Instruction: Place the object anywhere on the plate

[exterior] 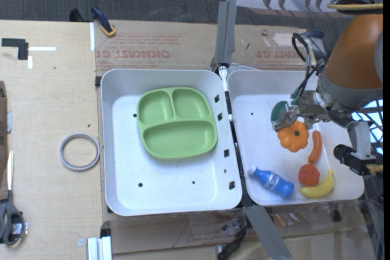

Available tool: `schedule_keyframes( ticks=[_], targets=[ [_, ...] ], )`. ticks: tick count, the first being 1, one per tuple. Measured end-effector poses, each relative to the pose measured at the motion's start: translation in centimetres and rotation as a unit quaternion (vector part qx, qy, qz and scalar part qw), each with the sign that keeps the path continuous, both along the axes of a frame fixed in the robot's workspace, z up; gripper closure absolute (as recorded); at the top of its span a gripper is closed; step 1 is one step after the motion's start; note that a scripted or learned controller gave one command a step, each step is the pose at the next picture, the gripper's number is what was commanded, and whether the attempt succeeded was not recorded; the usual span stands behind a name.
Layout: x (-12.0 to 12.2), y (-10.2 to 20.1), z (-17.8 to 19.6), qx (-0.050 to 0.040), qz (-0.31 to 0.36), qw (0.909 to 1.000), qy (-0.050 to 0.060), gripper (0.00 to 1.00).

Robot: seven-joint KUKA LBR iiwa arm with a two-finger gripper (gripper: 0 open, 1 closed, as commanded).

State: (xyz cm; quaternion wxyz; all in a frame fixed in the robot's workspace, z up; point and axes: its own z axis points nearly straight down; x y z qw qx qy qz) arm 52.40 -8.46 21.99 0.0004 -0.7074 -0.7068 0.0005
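Wooden desk (49, 88) with two white bins on it: green plate (177, 122) in the left bin (116, 149), toys in the right bin (256, 100). Arm's fingers (286, 119) sit right at the orange pumpkin (293, 137), touching its top; can't tell if they're clamped or apart. Plate lies well off to the pumpkin's left, across the divider.

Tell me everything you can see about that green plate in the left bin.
The green plate is a pale, matte, plastic-looking dish with rounded corners, divided by raised ridges into three compartments: two smaller ones at the far side and one long one nearer the camera. It lies flat and right way up on the floor of the left white bin, toward its far half, slightly rotated. Nothing lies in it, and nothing but the bin floor touches it.
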Motion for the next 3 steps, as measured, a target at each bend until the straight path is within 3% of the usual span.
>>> schedule_keyframes(
  ticks=[1,2,3],
  targets=[
    [6.7,7.7,1.5,-0.0007,0.002,1.0000,0.001,1.00],
    [8.4,16.8,-2.0,-0.0011,0.001,1.0000,0.001,1.00],
    [8.4,16.8,-2.0,-0.0014,0.001,1.0000,0.001,0.00]
  ],
)
